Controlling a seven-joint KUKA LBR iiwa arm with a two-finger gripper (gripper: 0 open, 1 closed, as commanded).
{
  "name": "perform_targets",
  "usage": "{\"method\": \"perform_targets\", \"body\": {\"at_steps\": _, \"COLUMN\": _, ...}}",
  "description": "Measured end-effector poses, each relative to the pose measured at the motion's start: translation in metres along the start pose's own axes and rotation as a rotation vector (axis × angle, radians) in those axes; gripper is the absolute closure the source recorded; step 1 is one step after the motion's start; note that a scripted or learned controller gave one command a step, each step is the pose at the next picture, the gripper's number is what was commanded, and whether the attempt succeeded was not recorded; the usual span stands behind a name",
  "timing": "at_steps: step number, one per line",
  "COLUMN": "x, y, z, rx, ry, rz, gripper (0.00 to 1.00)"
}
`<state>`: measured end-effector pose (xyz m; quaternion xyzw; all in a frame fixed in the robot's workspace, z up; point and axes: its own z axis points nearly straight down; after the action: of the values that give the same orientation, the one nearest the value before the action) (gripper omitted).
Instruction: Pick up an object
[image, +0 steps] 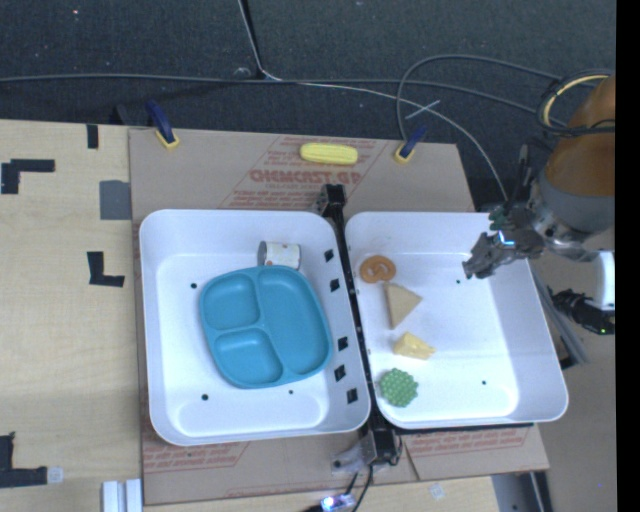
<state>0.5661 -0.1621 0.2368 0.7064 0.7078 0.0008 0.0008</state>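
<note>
Two white bins are sitting side by side on the surface (60, 330), with a black divider running between them. A cardboard sheet (290, 180) is lying under the bins, pinned by two clamps at its far edge, probably to keep the bins from sliding.

The left bin (160, 400) is holding one blue tray (265, 325) with three compartments, lying flat near the middle. One small can (280, 254) is lying on its side at 12 o'clock of the tray, just beside its rim.

The right bin (530, 390) is holding four small items, all bunched along its 9 o'clock side near the divider: one brown ring (377, 268), one tan wedge (402, 303), one yellow piece (413, 347) and one green ball (398, 386). They are running in a loose line from 12 to 6 o'clock, each near the next but apart. These look like the likely pick candidates; none is being lifted.

One yellow banana-like toy (328, 154) is resting on the cardboard outside both bins, at 12 o'clock of the divider.

The arm is reaching in from 3 o'clock. The claw (482, 258) is hanging over the right bin's upper corner, at about 2 o'clock of the bin, well apart from the four items. It is too dark and small here: I cannot tell whether it is spread or pressed together. Nothing is visibly sitting between its tips.

Judgement: the pick is not yet done; the claw needs to travel toward 9 o'clock and descend.
</note>
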Motion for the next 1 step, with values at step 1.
{"method": "perform_targets", "body": {"at_steps": 1, "x": 0.0526, "y": 0.0109, "z": 0.0131, "rx": 0.004, "ry": 0.001, "rz": -0.004, "gripper": 1.00}}
